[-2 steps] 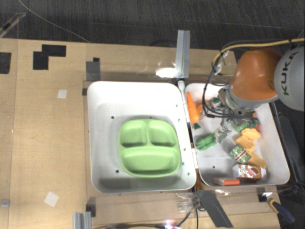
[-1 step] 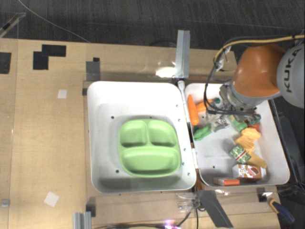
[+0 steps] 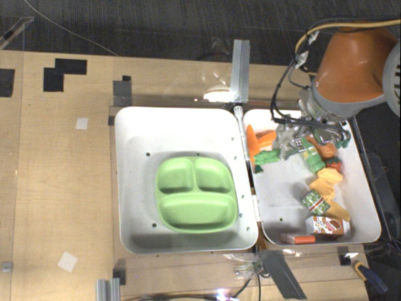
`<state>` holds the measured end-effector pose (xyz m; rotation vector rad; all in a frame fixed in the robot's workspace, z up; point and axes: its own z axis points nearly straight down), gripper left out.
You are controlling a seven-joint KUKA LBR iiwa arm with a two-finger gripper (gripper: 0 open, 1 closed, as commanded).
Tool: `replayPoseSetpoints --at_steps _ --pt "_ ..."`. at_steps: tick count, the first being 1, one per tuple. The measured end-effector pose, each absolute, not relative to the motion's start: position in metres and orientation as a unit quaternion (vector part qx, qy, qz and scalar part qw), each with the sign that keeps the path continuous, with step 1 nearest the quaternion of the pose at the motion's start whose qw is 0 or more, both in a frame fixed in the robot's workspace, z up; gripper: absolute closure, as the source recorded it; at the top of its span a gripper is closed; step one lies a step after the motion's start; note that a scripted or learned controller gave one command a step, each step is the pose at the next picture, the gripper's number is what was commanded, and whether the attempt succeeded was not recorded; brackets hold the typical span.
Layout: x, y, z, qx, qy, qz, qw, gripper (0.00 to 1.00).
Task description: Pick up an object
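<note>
Arm over the cluttered right bin

Clutter fills the right bin (image 3: 369, 227), which sits in the lower right of the frame just beside the left bin (image 3: 128, 168). The left bin holds a green divided tray (image 3: 196, 193), lying flat near its middle with two small compartments toward the top of the frame and one wide compartment toward the bottom.

The arm (image 3: 351, 68) enters from the upper right, its orange band large in the frame, and its wrist hangs over the upper part of the right bin. The gripper (image 3: 299, 138) is low among the objects there; whether it is released or clenched on anything cannot be told, since cables and metal parts blur together at that spot.

Just left of the gripper, against the bin's left wall, lies an orange carrot-like piece (image 3: 258, 140), its long axis running roughly from upper left to lower right. Touching its lower end is a dark green item (image 3: 266, 158), lying nearly level across the frame. To the right of the gripper is a light green packet (image 3: 313, 162) beside a red-orange piece (image 3: 327, 148). Lower down lie a yellow wedge (image 3: 326, 182), a small green and red packet (image 3: 313, 202), a brown carton (image 3: 327, 226) and a thin red-orange stick (image 3: 298, 238), whose long axis runs level along the bin's bottom edge.
</note>
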<state>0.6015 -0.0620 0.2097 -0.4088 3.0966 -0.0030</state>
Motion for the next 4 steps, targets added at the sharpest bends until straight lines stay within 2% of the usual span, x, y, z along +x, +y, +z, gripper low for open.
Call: replayPoseSetpoints --at_steps 1,2,3,4 --pt "0.601 -0.121 0.203 -0.221 0.975 -0.0017 0.006 1.00" --pt "0.604 -0.118 0.216 -0.222 0.975 -0.0023 0.012 1.00" --pt "0.501 -0.108 0.249 -0.207 0.978 -0.0018 0.006 1.00" --pt "0.530 -0.033 0.248 -0.163 0.987 0.0003 0.005 1.00"
